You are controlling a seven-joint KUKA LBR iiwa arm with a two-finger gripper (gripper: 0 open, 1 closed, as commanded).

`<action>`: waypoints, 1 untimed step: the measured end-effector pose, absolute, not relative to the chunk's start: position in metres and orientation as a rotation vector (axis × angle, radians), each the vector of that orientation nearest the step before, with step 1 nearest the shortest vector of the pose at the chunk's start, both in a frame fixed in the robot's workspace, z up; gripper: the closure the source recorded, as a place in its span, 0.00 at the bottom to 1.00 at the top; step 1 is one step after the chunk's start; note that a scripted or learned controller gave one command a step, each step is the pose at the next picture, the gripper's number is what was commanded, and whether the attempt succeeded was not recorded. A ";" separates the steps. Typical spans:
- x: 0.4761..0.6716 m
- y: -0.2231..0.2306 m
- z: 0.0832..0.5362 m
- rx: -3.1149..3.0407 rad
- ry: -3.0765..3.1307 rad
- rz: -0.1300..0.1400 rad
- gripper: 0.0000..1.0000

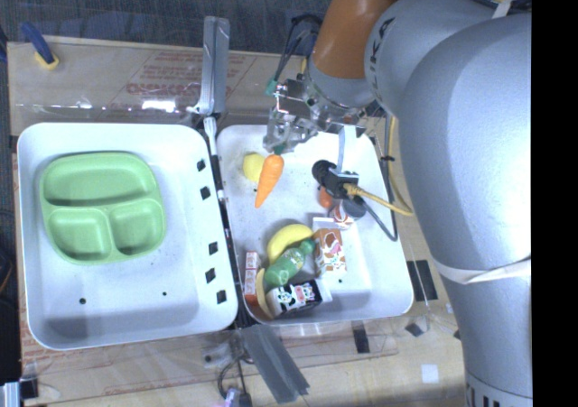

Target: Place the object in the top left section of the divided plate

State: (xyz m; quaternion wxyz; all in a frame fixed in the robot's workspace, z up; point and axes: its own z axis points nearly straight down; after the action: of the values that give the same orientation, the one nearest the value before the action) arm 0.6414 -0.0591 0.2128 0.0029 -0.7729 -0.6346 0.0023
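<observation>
An orange carrot (268, 180) hangs tilted over the upper left part of the right bin (384, 292), thick end up. My gripper (282, 142) is right above it, fingers shut on that thick top end. The green divided plate (99, 207) lies in the left bin (117, 306). It has one wide section at the far side and two smaller ones nearer the camera, with nothing in any of them. The carrot is well to the right of the plate, across the wall between the bins.
A yellow fruit (250, 166) lies just left of the carrot. A banana (289, 237), a green bottle (291, 263), a black-and-white carton (298, 297) and a printed packet (331, 250) crowd the right bin's near side. A black fitting (332, 178) with a cable sits right of the carrot.
</observation>
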 end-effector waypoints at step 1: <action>0.568 0.035 0.191 -2.338 -2.096 0.006 1.00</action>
State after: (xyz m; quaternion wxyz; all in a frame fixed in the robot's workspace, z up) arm 0.5680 0.0348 0.1912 0.0007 -0.7445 -0.6676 0.0019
